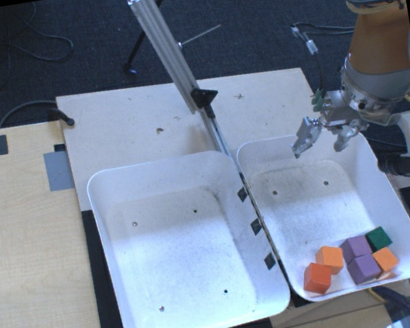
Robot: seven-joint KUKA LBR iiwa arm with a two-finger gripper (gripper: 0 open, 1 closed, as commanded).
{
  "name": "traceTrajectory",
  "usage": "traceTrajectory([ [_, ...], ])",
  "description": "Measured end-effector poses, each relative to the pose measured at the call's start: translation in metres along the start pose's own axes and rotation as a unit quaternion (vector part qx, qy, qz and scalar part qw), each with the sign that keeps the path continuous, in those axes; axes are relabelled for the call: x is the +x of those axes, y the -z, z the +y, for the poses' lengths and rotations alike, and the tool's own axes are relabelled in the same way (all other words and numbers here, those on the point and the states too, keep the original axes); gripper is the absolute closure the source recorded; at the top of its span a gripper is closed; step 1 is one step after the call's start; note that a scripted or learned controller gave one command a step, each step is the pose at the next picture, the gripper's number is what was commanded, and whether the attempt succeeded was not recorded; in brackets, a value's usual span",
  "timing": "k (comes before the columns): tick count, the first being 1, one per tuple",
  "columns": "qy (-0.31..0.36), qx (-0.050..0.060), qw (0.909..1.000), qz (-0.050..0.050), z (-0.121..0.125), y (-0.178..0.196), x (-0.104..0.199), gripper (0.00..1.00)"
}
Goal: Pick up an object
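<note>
Left bin (112,215): white, shallow, lower centre of frame, speckled floor.
Metal rail (171,59): leans from top centre down to the seam between my two bins.
Wooden table (26,261): pale, left side.
Cables (19,43): dark floor, upper left.

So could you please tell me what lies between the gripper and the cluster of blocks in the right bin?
In the camera view, just bare speckled floor of the right bin separates the gripper from the blocks.
</note>
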State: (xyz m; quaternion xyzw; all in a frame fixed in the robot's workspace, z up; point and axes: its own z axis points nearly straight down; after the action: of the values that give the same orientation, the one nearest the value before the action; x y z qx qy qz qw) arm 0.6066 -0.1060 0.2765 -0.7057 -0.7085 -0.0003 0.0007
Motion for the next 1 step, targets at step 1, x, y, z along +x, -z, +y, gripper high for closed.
traceTrajectory([
  [1,-0.003,0.003,1.0,0.0,-0.0517,-0.0052,-0.0171,0.0],
])
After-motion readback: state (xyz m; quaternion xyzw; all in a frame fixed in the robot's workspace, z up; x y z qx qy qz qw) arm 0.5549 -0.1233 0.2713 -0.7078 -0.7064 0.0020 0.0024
